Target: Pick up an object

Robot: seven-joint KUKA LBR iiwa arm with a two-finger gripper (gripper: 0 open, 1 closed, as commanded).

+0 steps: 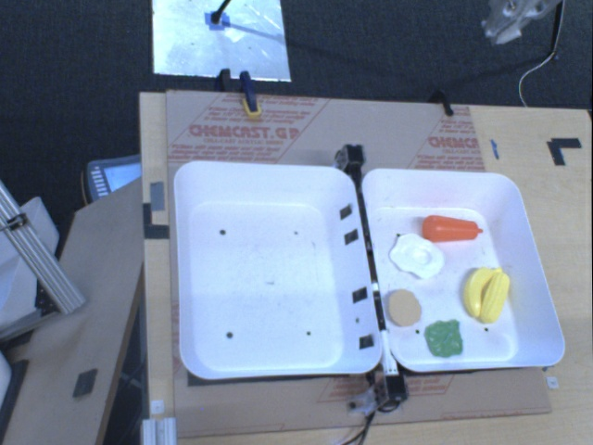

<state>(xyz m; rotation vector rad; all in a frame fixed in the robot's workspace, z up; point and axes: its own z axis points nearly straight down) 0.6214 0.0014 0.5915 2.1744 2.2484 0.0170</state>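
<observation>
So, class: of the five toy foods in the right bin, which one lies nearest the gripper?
The orange carrot. It lies at the bin's far side, closest to the gripper at upper right; the fried egg, bananas, cookie and green piece lie nearer the camera.

One fixed camera looks down at a slant on the left bin (185, 276) and right bin (533, 239).

You are looking at a robot lab: a plywood desk (306, 123) carries two clamped white bins (255, 276), cables (375, 401) trail off its edge, and dark carpet (74, 63) lies around it.
</observation>
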